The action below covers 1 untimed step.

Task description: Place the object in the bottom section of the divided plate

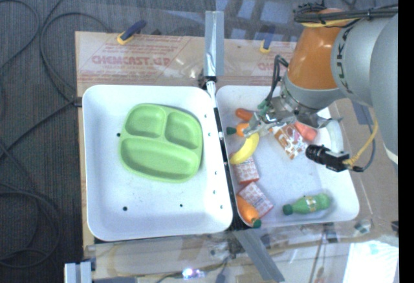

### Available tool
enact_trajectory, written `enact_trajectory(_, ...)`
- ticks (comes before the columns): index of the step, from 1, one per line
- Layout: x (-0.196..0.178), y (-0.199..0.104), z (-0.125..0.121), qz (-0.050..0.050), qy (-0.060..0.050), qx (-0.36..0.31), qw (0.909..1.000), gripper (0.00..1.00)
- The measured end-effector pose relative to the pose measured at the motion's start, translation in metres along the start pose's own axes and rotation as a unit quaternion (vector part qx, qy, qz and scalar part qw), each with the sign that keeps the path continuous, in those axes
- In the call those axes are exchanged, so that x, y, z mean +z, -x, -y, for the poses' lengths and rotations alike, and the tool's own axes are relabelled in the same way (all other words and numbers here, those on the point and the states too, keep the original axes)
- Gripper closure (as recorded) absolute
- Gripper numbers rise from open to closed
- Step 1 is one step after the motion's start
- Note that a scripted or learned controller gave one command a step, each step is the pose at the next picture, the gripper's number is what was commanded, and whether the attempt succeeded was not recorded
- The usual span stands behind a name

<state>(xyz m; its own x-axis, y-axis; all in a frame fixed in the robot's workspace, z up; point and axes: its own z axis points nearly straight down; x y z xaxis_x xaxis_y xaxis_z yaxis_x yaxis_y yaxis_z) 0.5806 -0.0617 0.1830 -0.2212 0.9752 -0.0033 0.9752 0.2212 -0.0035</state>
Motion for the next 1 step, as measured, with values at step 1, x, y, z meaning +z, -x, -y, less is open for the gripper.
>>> enact_trajectory(1,-0.0275,-0.0418,0.0176,0.000,0.000,-0.025,0.9997,1.00)
